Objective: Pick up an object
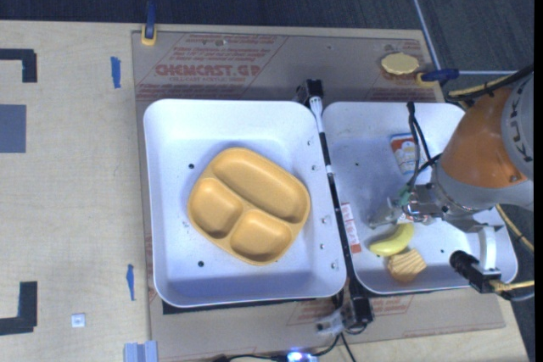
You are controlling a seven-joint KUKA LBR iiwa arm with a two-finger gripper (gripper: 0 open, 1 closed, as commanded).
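The arm reaches into the right bin, its hand low just above the banana, which lies on the bin floor beside a cookie. I cannot tell how the hand is set. Nothing looks lifted yet, so the pick seems barely begun. A yellow tray sits in the left bin.

Red print ran across the brown cardboard sheet behind the bins — its large line seemed to read "CHEMCAST GP", the smaller line above it too blurred to make out.
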